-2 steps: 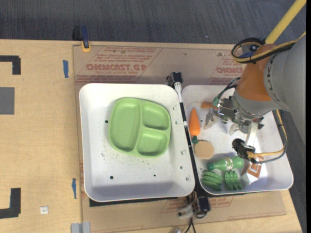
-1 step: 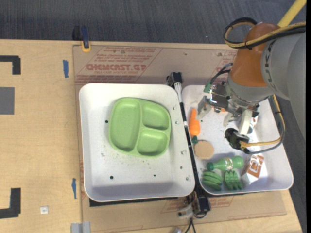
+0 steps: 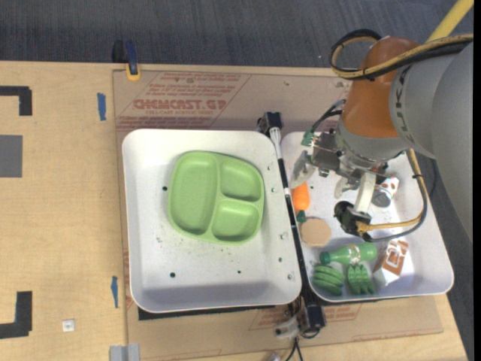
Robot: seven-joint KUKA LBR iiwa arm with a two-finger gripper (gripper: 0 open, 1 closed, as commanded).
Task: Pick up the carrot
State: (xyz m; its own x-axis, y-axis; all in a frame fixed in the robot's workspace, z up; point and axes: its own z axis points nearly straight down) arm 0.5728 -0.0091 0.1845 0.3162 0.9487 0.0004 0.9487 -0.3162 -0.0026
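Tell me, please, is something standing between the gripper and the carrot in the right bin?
Nothing visible does. The gripper hangs just up and right of the carrot, with bare bin floor between them. The carrot lies against the right bin left wall, and a tan round piece sits below it, apart.

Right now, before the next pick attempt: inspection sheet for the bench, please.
Surface: wooden bench bearing two white bins, left bin and right bin, side by side.
Job's things: carrot lies in the right bin beside its left wall, not held.
Clutter: green divided plate in the left bin; in the right bin a tan round piece, green plastic vegetables and an orange-and-white packet.
Grippers: gripper hangs low over the right bin, just above the carrot; finger state unclear.
Cables: black and yellow cables loop around the orange wrist band.
Surroundings: blue tape marks on the bench; dark carpet beyond.
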